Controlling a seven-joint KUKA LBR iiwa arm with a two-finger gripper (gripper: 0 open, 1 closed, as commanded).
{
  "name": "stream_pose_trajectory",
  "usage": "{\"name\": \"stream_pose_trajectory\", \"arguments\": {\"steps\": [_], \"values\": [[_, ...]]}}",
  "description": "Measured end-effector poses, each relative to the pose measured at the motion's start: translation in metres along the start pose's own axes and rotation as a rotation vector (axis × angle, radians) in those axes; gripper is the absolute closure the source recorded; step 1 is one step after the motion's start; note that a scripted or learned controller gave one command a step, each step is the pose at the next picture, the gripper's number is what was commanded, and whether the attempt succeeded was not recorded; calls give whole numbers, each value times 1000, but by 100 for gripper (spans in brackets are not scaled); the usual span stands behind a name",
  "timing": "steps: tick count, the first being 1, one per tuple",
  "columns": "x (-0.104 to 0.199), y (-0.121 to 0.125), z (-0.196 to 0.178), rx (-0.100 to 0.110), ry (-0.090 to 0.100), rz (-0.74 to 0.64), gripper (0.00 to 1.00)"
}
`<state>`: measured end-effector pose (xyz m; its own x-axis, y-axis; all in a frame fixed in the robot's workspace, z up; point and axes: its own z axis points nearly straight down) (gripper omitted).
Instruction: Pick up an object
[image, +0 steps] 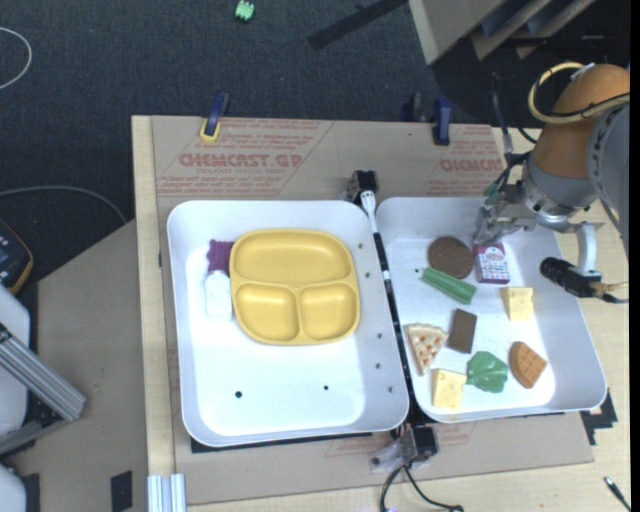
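Arm: reaches in from the right, orange band up top, wrist over the far end of the right bin (590, 345).
Gripper (492, 232): low over the bin, just above a small pink packet (492, 264). I cannot tell how far it is parted, nor whether it has hold of anything.
Likely target: the pink packet, in the far half of the right bin, just beside a brown round cookie (450, 257).
Neighbours: green stick (448, 285) near the cookie; yellow cheese cube (518, 302) just past the packet; brown bar (462, 330), pizza slice (426, 346), green pepper (487, 371), bread roll (527, 364) further toward the near edge.
Left bin (290, 410): holds a yellow divided plate (295, 285), a purple thing and a white bottle beside it.
Doing it well: my guess, come straight down centred on the packet, close across its narrow sides, keep clear of the cookie.
Risk: the packet looks flat and light; it may slide or tip rather than lift.
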<state>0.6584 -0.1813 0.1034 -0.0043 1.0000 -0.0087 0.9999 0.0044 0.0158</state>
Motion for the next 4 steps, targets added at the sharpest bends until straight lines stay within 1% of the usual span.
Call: {"name": "stream_pose_trajectory", "arguments": {"steps": [1, 2, 3, 4], "values": [[2, -8, -54, 11, 7, 5, 100], [8, -12, -113, 9, 6, 3, 100], [7, -11, -123, 11, 7, 4, 100], [58, -37, -134, 18, 11, 0, 100]]}}
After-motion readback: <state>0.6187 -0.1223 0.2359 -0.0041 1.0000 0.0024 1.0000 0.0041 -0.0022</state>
